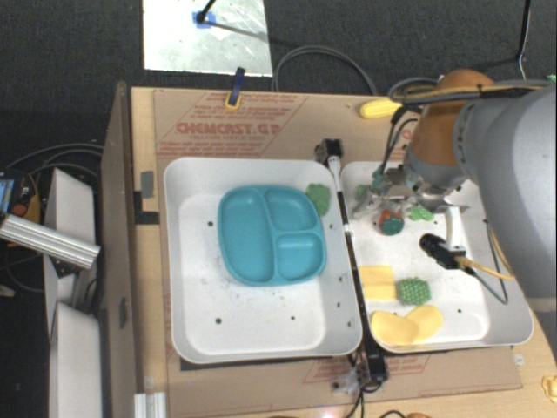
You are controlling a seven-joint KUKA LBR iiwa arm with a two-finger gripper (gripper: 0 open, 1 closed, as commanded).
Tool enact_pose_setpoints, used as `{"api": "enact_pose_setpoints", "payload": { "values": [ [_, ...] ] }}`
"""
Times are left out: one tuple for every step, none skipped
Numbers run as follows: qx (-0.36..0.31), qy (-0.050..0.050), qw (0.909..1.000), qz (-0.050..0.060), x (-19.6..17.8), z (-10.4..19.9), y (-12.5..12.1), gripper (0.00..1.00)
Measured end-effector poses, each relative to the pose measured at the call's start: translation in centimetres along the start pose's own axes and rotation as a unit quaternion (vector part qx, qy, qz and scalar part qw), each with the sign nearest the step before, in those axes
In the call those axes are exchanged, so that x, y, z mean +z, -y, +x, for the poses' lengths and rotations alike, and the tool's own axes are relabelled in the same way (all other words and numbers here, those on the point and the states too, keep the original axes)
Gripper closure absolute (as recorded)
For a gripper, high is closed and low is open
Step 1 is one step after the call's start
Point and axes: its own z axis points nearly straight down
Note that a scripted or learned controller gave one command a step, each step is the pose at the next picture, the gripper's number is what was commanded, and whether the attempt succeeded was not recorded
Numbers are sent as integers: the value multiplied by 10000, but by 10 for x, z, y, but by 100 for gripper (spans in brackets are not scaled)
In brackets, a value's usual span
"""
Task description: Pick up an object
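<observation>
Two bins (261, 342): left holds blue tray (270, 233); end effector (389, 205) state unclear.

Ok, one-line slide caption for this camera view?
Gripper low in right bin near teal ball; blue tray in left bin.

A tray (270, 236) lies in the left bin (193, 320). In the right bin (496, 320), a sponge (377, 282) sits left of a ball (414, 291) (just beside it), behind two chips (406, 325).

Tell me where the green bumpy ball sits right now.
The green bumpy ball lies in the right bin, toward its front, just right of the yellow block and above the pale yellow pieces.
</observation>
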Motion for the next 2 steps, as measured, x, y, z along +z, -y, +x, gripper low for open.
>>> {"api": "enact_pose_setpoints", "payload": {
  "values": [
    [32,11,10000,-10,-1,-18,17,0],
    [5,14,10000,-30,-12,-17,15,100]
  ]
}}
